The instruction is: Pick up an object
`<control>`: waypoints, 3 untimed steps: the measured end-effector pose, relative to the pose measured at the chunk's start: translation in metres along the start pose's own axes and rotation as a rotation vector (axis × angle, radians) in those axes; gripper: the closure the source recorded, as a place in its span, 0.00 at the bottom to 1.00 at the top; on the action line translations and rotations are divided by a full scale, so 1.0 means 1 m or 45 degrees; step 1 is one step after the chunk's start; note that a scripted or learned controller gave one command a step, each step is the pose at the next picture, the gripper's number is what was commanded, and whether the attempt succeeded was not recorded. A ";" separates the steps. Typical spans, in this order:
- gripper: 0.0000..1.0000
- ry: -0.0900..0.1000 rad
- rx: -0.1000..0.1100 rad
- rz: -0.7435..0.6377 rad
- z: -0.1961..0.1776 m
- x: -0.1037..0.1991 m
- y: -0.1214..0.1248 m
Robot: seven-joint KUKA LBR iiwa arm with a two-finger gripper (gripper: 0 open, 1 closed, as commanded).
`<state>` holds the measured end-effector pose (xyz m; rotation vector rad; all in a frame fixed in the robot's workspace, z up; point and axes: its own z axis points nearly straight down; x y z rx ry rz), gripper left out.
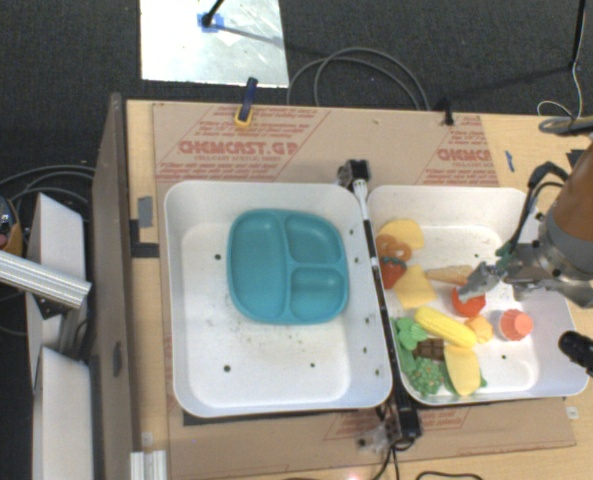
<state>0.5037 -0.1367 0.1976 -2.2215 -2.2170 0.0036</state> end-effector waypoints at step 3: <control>1.00 0.000 -0.021 -0.019 -0.006 0.052 0.067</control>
